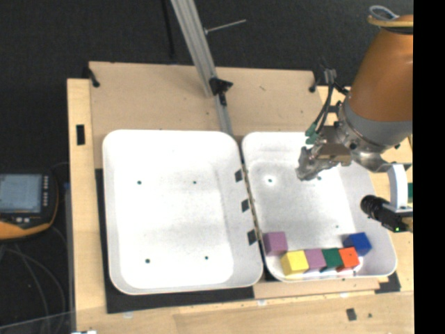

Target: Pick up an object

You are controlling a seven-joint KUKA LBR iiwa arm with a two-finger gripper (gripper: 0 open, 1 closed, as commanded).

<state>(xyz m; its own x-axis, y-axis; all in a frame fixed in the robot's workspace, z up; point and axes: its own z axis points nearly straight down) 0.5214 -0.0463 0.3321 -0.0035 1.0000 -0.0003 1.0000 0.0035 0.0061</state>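
Note:
Several small blocks lie along the near edge of the right bin point(278, 148): a purple block point(275, 241), a yellow block point(295, 261), a second purple block point(315, 259), a green block point(332, 258), an orange block point(348, 257) and a blue block point(358, 243). My gripper point(309, 167) hangs over the far middle of that bin, well away from the blocks, with nothing visible in it. The orange-banded arm point(382, 82) enters from the upper right.
The left bin point(118, 158) sits beside the right one. A slanted metal rail point(198, 44) runs from the top down to the bins' junction. A handheld pendant point(24, 199) lies off the bench at left. Black clips point(243, 204) mark the divider.

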